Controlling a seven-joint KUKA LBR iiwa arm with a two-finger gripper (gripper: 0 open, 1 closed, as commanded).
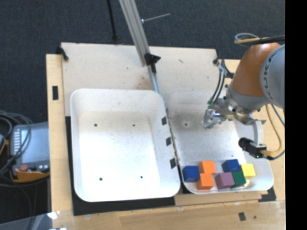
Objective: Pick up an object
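Several coloured blocks lie clustered at the front of the right bin [192, 104]: a blue block [191, 173], two orange blocks [206, 175], a purple block [224, 180], a green block [239, 178], a second blue block [231, 166] and a yellow block [248, 170]. My gripper [211, 118] hangs over the middle of the right bin, behind the blocks and apart from them. Nothing shows between its fingers.
The left bin [76, 128] sits beside the right one, their rims touching at the middle. A slanted aluminium rail [136, 28] rises from behind the bins. Cables and a small black part [249, 146] hang off the arm at the right bin's right side.
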